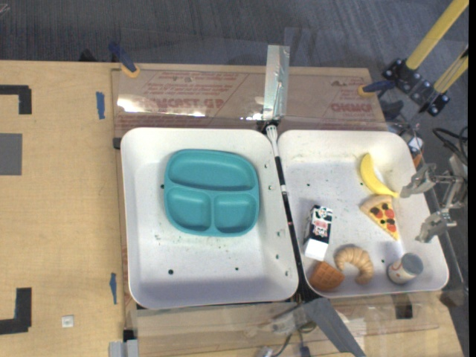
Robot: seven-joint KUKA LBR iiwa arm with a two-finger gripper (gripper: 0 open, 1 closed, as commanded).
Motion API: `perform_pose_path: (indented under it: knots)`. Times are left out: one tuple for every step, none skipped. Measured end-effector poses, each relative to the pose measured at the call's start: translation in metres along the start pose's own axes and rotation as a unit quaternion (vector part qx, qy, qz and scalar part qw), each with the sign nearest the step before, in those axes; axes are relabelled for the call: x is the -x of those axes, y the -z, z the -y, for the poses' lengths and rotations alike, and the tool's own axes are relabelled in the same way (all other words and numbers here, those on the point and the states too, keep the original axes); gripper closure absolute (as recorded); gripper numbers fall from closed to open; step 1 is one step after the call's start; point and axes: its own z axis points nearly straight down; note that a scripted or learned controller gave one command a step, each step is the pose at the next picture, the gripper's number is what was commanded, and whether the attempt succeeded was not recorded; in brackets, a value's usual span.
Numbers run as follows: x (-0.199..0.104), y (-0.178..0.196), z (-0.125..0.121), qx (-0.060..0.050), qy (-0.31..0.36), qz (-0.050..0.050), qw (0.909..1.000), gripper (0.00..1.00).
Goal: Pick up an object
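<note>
The gripper (430, 203) is sitting at the right bin's (335, 155) right rim with its two metal fingers (416, 183) spread apart, nothing lying between them. Just left of it a pizza slice (382, 214) and a banana (373, 175) are resting in the bin, neither touching the fingers. A teal divided tray (211, 192) is lying in the left bin (141, 222).

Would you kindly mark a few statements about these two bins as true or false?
1. The teal divided plate lies in the left bin. True.
2. The banana lies in the left bin. False: it is in the right bin.
3. The croissant sits beside the pizza slice in the right bin. True.
4. The end effector holds the banana. False: it is at the right bin's right rim, apart from the banana.
</note>
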Motion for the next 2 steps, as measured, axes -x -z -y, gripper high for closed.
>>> perform_pose_path:
  knots:
    - [-0.019,-0.132,-0.033,-0.001,0.075,0.003,0.9972,0.00]
    - [-0.014,-0.119,-0.035,-0.003,0.077,0.011,0.9970,1.00]
